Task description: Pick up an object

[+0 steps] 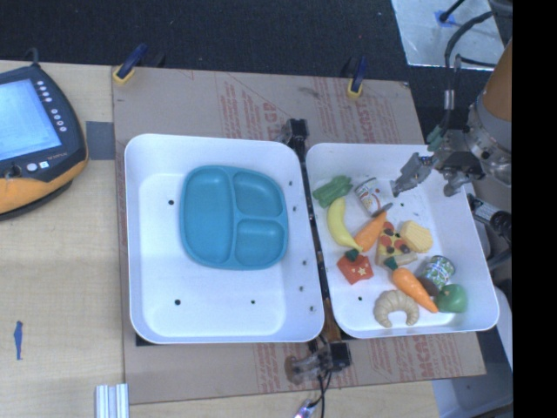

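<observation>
Fingers: two grey fingers (pixel 409 175) stand spread apart and hold nothing; the gripper (pixel 428 171) hangs over the far part of the right bin (pixel 483 273).
Near row: a croissant (pixel 396 306), a green pepper (pixel 452 298), a small can (pixel 437 271) and a carrot (pixel 414 289) lie close together by the near wall.
Middle: a red strawberry piece (pixel 355 267), a corn cob (pixel 414 234), a second carrot (pixel 372 231) and a banana (pixel 338 224).
Far: a green vegetable (pixel 332 190) and a silver can (pixel 367 192), just beside the fingers.
Left bin: a blue divided plate (pixel 233 217) lies in the left bin (pixel 139 233).
Risk: I judge the toys too crowded, so the fingers may push two at once, or the round can may slip out.
</observation>
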Robot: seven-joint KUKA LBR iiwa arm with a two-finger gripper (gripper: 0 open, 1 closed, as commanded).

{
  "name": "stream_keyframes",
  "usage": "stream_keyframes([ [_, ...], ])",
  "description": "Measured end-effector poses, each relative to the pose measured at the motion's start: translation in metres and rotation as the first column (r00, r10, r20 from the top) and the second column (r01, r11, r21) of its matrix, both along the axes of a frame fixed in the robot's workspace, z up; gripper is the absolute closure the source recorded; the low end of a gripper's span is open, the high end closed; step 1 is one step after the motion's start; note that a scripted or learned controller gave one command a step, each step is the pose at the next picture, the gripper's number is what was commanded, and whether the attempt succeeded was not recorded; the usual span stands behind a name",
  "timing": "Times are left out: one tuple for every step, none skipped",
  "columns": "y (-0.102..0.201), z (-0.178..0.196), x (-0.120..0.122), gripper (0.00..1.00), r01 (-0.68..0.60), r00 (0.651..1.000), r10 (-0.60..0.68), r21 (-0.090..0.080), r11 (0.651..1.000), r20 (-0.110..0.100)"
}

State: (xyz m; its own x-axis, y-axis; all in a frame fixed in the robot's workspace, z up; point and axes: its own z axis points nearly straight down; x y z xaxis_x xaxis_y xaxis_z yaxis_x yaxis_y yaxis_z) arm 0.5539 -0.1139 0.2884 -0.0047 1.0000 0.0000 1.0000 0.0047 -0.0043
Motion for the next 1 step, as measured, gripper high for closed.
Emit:
stream_keyframes([
  [0.0135, -0.1503, 0.0235, 0.00, -0.002, 1.000, 0.002, -0.001, 1.000, -0.003],
])
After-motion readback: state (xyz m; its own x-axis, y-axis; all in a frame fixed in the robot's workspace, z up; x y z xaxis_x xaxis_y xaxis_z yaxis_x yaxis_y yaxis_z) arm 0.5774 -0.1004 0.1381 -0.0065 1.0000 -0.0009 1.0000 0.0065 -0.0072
